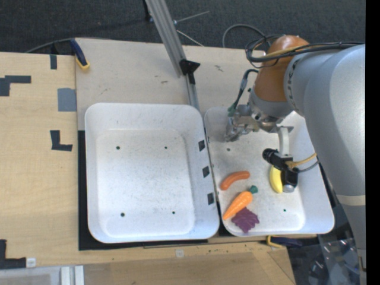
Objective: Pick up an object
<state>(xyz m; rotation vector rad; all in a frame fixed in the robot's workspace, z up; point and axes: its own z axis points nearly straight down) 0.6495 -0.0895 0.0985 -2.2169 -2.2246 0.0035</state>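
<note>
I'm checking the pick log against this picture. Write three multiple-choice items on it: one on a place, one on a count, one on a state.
1. Where do the toy foods lie?
A. In the left bin
B. In the right bin
C. On the bare bench

2. How many orange items lie in that bin?
A. None
B. Two
C. Five

3. How does the carrot stand to the gripper?
A. Held up in the air by it
B. Lying on the bin floor, apart from it
C. Held by it over the left bin

Answers: 1 B, the sausage, carrot, banana and purple grapes all lie in the right bin, not the left bin. 2 B, sausage and carrot are orange. 3 B, the carrot lies at the near end while the gripper is at the far end.
</note>
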